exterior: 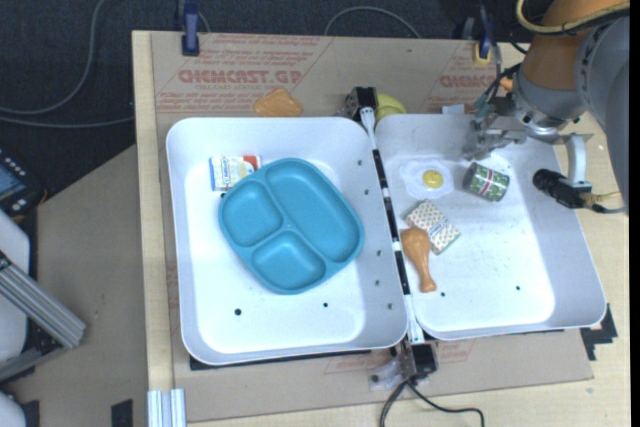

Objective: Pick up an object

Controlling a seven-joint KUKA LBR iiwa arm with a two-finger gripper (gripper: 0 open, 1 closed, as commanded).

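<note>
Overhead view: the gripper hangs just above a small green can lying on its side near the far edge of the right bin, beside a toy fried egg; whether it is apart or together cannot be told. The can looks light, rigid and smooth, likely to roll, so it is best pinched across its curved body at mid-length.

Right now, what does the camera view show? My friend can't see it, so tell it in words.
A robot arm's gripper hangs over the right bin, just above a small green can lying beside a toy fried egg, a checkered packet and a toy drumstick. The left bin holds a blue divided plate and a small carton.
</note>
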